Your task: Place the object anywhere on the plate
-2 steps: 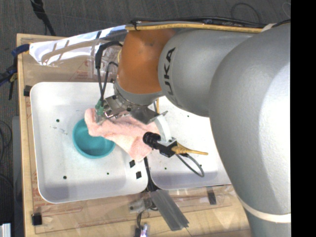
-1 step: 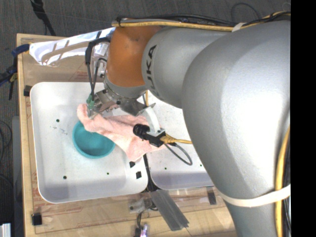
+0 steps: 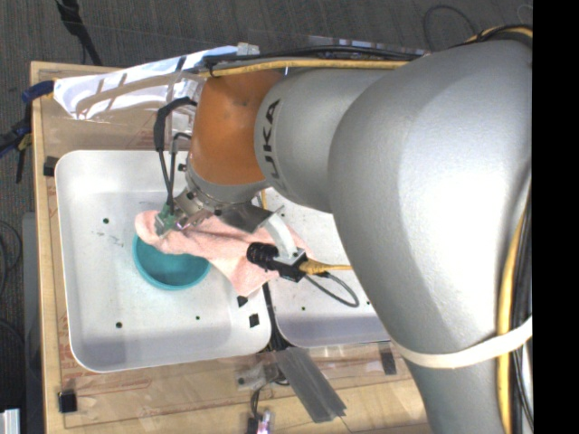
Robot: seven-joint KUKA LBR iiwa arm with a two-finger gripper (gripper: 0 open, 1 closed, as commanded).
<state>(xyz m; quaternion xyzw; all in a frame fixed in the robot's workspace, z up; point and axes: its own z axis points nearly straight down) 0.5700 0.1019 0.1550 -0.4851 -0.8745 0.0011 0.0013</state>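
The arm reaches over the left white bin (image 3: 90, 333), its orange band (image 3: 226, 134) directly above the pincer (image 3: 174, 217), which hangs low at the upper left end of a pink cloth (image 3: 231, 247). Whether the pincer is apart, together or clamped on the fabric cannot be told, since the wrist hides its tip. The cloth stretches away from the pincer toward the lower right, its long axis slanting from the upper left near the tool down toward the divide between the two bins. Just below the pincer sits the teal plate (image 3: 170, 268), and the cloth's near end is draped across the plate's upper rim, covering part of it. Judged from this, the task looks close to done or in its final step: some fabric already lies on the plate, while the far end trails off it toward the right bin (image 3: 317, 333). Letting go and lifting clear appear to be left.
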